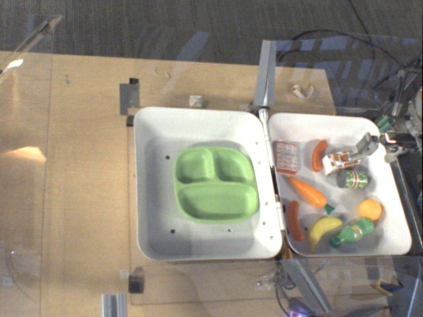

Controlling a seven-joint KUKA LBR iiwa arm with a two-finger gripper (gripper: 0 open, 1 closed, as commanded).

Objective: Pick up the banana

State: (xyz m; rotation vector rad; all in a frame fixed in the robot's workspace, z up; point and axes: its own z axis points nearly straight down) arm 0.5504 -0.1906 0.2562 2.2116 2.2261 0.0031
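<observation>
**Banana grasp – pre-pick note**

Banana [324, 230] lies in the right bin [396, 246], touching the green bottle [352, 232]. Gripper [365, 144] far side of bottle; jaw state unclear. Likely light, smooth, curved toy; grip across mid-body, away from bottle.

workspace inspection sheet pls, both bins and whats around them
surface: wooden bench bearing left bin and right bin
job's things: banana at right bin's near edge, beside green bottle, not gripped
clutter: green divided plate in left bin; carrot, orange, can, red-and-white packet, two sausages
grippers: gripper over right bin's far side; fingers unreadable
cables: black cables at the far right
surroundings: grey carpet
</observation>
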